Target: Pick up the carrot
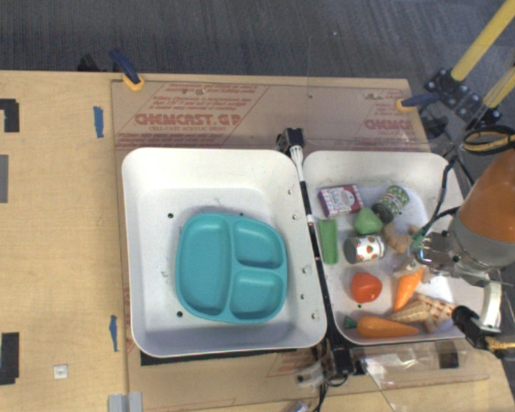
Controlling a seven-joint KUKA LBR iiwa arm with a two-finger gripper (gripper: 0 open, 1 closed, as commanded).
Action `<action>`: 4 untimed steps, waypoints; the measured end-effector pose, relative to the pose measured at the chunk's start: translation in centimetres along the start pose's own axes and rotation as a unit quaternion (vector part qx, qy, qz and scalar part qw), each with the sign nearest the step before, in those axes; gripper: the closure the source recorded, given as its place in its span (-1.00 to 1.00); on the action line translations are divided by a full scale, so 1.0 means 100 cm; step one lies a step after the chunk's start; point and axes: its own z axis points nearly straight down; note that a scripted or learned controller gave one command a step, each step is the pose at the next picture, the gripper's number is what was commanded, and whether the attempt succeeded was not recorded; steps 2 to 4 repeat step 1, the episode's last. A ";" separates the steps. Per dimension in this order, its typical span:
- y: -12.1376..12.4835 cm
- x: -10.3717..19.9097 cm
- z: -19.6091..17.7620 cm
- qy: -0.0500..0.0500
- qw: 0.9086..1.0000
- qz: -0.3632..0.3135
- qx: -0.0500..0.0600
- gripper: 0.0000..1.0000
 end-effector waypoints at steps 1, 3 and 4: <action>0.000 0.055 -0.063 0.003 1.000 -0.017 0.007 1.00; 0.000 0.055 -0.063 0.003 1.000 -0.017 0.007 1.00; 0.000 0.055 -0.063 0.003 1.000 -0.017 0.007 1.00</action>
